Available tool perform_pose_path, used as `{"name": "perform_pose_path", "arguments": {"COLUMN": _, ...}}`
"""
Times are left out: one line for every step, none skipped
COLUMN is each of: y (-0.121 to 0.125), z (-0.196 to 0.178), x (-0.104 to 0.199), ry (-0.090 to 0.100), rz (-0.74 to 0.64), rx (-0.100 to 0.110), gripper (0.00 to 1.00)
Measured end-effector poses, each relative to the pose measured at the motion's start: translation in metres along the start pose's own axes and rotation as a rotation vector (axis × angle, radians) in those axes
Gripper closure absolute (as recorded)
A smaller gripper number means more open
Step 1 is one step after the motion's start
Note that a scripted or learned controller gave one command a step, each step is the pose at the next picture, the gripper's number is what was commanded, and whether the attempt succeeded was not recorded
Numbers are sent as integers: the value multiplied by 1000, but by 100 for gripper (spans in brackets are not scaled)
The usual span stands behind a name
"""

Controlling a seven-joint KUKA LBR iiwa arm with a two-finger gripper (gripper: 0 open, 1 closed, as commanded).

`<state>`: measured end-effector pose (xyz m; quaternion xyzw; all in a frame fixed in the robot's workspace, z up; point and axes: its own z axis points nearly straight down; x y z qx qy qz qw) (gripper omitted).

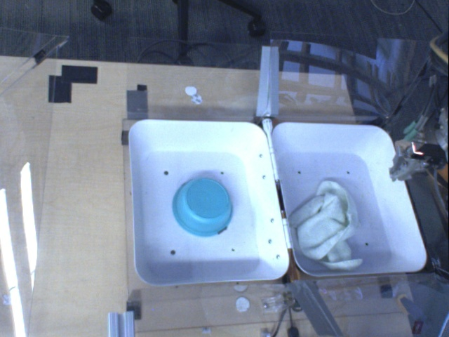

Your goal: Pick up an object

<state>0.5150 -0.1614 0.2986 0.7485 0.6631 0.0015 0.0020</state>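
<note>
Pale wood counter (pixel 77 209) under a dark carpeted floor, and a black office chair base (pixel 179 2) sits up top. Two shallow white bins lie side by side, touching along their inner rims. In the left bin (pixel 151 258) there's a blue bowl (pixel 203 206), upside down, round, smooth and plasticky, sitting near the middle. Over in the right bin (pixel 379 153), a white cloth (pixel 326 223) lies crumpled in soft, loose folds, towards the bin's near left side.

And the claw (pixel 414 159)? Way out at the right bin's far right rim, well apart from both things. It's small and murky there among the cables, so whether it is spread or pinched I cannot tell. Nothing appears lifted: bowl and cloth both rest on their bin floors.

So, by my read, the pick is all to come: choose a target, travel over, descend, grip, lift. The limp cloth looks the easier pinch; the bowl's slick dome could slip.
</note>
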Motion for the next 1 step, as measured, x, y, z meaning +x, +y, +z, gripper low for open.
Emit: {"name": "perform_pose_path", "arguments": {"y": -32, "z": -115, "x": 41, "ry": 0, "rz": -42, "rx": -1, "gripper": 100}}
